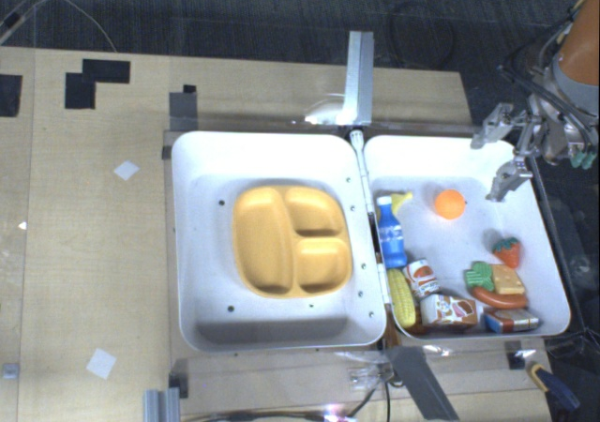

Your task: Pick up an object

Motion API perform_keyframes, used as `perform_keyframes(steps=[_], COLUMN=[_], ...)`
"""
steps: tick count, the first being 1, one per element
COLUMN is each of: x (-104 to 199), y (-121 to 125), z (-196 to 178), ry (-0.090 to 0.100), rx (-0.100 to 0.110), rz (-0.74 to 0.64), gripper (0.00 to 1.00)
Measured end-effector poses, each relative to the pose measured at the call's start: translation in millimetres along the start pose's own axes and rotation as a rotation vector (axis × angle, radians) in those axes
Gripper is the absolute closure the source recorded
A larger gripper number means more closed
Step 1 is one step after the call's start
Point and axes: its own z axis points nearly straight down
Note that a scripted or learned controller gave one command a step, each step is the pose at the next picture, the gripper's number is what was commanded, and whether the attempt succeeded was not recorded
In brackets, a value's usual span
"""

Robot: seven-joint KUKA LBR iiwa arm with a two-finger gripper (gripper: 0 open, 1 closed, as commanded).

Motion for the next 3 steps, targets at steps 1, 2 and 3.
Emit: perform_keyframes(steps=[1,2,3], x=[40,26,120], y=[20,0,-58], z=[173,69,97], ry=[0.012,-0.008,0.004], rx=[-0.003,0.002,0.003], rz=[0.054,0.230,0.289], gripper=[0.00,0.00,0.00])
